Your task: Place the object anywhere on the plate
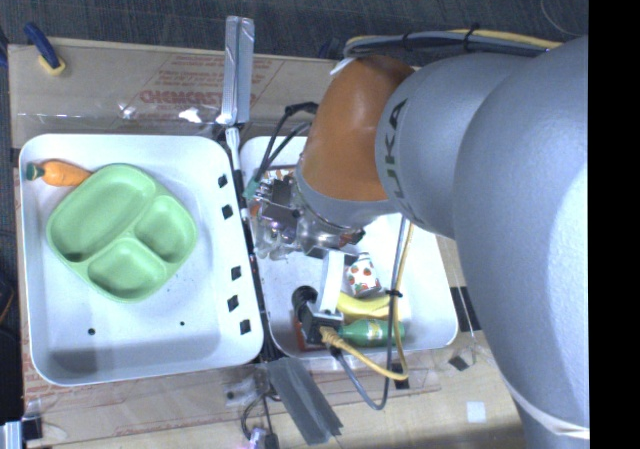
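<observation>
Smooth green three-compartment plate (122,229)

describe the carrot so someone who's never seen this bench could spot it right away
Find the left white bin, which holds a green divided plate. The carrot lies in that bin's far left corner, just beyond the plate. It is the single orange thing there, with a green tip.
</observation>
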Robot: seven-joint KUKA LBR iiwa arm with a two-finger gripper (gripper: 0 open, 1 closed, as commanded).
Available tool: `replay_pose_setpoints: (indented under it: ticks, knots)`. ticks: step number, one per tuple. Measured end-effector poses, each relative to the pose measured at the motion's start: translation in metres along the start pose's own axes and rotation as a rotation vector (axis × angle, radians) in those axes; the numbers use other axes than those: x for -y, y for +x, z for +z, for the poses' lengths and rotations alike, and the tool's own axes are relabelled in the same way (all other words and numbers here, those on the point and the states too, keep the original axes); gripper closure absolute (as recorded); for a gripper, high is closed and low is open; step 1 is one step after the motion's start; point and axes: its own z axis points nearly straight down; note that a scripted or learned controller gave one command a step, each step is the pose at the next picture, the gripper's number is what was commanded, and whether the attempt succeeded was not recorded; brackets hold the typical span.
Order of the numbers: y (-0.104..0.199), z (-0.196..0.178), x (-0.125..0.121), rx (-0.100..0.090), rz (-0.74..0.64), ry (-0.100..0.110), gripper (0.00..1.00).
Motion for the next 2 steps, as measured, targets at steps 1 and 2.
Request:
replay_pose_setpoints:
  ticks: [1,2]
  knots:
    - [0.079,0.005,-0.006,0.000,-0.241,-0.002,1.00]
    - [-0.014,0.036,-0.017,0.000,-0.205,0.000,1.00]
